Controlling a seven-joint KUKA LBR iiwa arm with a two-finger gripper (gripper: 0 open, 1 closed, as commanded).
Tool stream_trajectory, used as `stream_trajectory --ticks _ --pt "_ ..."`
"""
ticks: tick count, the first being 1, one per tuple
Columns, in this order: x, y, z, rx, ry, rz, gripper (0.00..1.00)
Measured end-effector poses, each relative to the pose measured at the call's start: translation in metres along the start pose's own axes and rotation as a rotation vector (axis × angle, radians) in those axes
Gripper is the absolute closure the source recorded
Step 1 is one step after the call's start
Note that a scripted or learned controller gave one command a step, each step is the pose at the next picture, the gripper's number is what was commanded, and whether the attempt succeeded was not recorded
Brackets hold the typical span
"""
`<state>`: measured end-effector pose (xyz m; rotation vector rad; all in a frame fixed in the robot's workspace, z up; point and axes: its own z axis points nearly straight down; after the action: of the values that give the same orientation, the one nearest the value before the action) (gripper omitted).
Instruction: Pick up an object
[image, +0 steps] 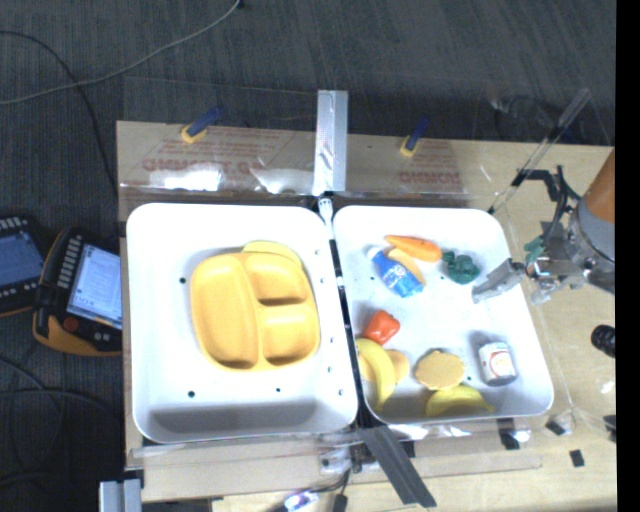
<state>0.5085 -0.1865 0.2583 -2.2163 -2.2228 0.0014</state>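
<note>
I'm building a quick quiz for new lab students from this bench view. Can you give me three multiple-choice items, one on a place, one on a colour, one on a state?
1. Where does the yellow tray lie?
A. left bin
B. right bin
C. on the floor

2. What colour is the can beside the carrot?
A. green
B. black
C. blue

3. How does the claw stand to the toys in the right bin?
A. gripping the banana
B. poised at the bin's right rim, touching no toy
C. pressed on the carrot

Key: 1 A, the tray fills the middle of the left bin. 2 C, its body is blue and white. 3 B, the claw sits by the right rim, apart from every toy.
</note>
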Motion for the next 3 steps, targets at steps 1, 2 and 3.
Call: stream_trajectory --ticks 1,2,3 --pt "0.020 -0.024 0.005 0.000 0.001 0.021 0.00" --pt "0.097 0.040 0.059 0.000 0.000 -0.264 0.00" --pt "0.105 0.113 0.076 0.000 0.000 -0.297 0.00"
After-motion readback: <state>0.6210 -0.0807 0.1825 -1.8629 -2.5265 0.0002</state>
